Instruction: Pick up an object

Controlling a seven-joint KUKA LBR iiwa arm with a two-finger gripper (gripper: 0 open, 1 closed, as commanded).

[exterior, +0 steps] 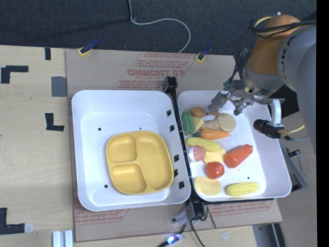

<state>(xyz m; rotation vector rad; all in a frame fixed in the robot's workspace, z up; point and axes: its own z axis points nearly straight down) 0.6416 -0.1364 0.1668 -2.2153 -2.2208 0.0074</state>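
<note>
End effector (227,103) hovered over the right bin (267,158) — fingers spread apart, gripping nothing — just above the toy food (213,127).

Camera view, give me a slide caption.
Gripper open above toy food in the right bin; yellow plate in the left bin.

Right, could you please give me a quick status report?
Two-finger gripper open above right white bin, holding nothing. Beige round toy bun just below. Toy food crowded around.

Glossy plastic yellow tray (139,162), smooth white bins (85,138), matt cardboard underlay (149,71).
</note>
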